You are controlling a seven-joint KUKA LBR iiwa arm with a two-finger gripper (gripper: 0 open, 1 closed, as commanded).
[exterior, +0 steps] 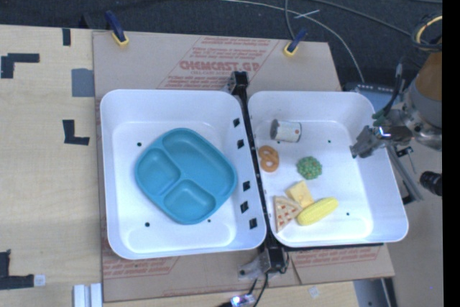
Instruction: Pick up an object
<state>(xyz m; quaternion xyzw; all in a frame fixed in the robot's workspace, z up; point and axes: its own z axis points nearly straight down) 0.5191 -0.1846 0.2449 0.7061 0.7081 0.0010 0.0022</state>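
1. Near the front edge of the right bin point(388, 226) lies the main cluster: a yellow corn cob point(317, 211) on its side, a pizza slice point(284, 211) touching the bin's left wall, and a yellow cheese wedge point(300, 193) just behind and between them. These three sit close together, so a grasp here risks nudging a neighbour.
2. Further back in the same bin, a green broccoli floret point(310, 167) stands apart from the others, with a pretzel point(269, 159) beside it near the left wall. Nearer the far edge lies a small grey and white cylinder point(286, 130) on its side.
3. The left bin point(115, 154) holds only a blue divided plate point(185, 175), lying flat in the middle.
4. The gripper point(365, 142) hangs over the right edge of the right bin, well apart from every object; nothing is between its fingers, and whether they are spread or closed cannot be told from here.
5. Judging from this, the reach has not yet begun. The broccoli looks the best target: isolated, compact and nearest to the gripper. Coming straight down over it, with the fingers clear of the pretzel, should give the cleanest hold.
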